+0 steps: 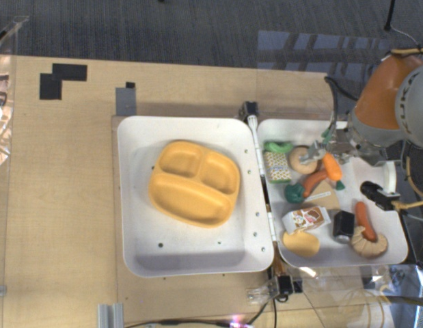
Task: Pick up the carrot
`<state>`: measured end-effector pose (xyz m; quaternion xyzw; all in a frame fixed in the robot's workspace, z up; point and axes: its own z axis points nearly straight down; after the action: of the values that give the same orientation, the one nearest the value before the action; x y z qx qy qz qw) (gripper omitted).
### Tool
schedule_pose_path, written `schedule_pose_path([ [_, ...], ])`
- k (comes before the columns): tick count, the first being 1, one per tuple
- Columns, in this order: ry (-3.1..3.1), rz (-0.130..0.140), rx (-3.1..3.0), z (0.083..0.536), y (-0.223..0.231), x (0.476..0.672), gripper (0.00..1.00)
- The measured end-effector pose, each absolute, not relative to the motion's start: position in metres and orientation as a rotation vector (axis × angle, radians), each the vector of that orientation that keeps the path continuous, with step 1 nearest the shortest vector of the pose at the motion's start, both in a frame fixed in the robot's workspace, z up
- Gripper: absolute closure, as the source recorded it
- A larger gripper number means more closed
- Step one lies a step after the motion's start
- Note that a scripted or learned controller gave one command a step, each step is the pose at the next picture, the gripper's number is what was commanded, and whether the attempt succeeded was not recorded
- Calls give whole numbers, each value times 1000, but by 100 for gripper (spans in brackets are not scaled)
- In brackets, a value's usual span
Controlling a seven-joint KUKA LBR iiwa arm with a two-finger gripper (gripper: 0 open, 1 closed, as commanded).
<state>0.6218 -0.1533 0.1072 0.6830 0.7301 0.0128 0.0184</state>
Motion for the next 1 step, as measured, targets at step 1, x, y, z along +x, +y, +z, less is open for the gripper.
schedule_pose_path([
  [1, 2146, 47, 2238, 106, -148, 615, 0],
])
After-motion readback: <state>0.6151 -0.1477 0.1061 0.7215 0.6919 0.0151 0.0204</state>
